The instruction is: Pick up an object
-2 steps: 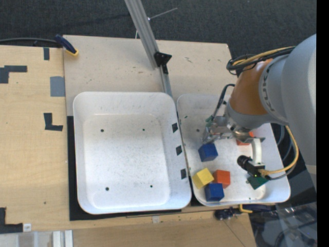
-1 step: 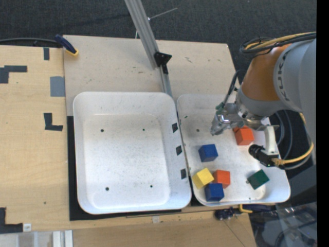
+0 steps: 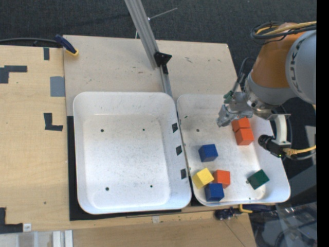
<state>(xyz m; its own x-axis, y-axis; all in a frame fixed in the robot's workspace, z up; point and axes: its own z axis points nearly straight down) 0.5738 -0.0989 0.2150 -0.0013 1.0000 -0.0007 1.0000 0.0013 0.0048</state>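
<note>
While the arm reaches in from the right, its claw [image 3: 226,118] hangs over the upper part of the right bin [image 3: 198,104]; whether the claw is open or closed cannot be told from this angle, and nothing is visibly held. Count of objects, all in the right bin: two blue cubes, one orange block, one smaller orange cube, one yellow cube, one green cube. Orange block [image 3: 242,130] sits just beside the claw, to its lower right. One blue cube [image 3: 208,152] lies below the claw, apart from the rest. Yellow cube [image 3: 203,177], small orange cube [image 3: 222,177] and second blue cube [image 3: 214,191] bunch together further below, near the bin's front rim. Green cube [image 3: 258,179] sits lower right, close to the rim. Left bin [image 3: 82,107] lies well left of the claw. Bare bin floor shows directly left of the claw.
</note>
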